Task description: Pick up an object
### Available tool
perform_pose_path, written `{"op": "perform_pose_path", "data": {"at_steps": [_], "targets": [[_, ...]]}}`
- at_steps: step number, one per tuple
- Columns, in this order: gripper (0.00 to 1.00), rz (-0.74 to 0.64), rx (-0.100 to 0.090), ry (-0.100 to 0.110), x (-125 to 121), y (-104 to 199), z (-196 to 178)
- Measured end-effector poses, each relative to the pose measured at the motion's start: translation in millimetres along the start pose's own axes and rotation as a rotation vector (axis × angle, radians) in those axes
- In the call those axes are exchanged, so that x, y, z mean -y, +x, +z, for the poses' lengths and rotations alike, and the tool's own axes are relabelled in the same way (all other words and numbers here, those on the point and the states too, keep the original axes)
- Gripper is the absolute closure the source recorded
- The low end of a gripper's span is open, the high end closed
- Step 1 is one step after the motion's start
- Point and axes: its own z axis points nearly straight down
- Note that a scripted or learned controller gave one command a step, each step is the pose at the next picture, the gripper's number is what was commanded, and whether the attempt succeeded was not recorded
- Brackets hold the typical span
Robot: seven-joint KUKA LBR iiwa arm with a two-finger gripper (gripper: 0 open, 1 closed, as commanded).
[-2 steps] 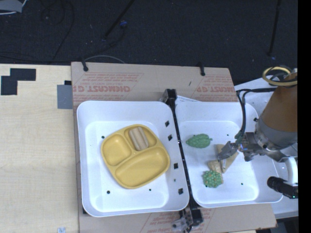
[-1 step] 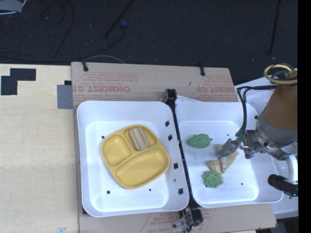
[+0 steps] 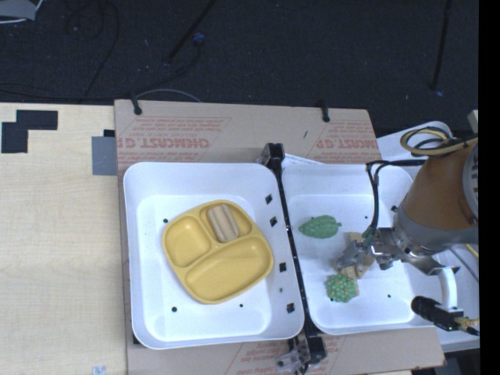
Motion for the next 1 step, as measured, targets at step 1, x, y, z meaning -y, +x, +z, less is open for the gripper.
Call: {"op": "perform_pose_path", "data": {"at_steps": [1], "targets": [[0.00,0.001,0.001,-0.004,0.0,0.5,44.1]]}}
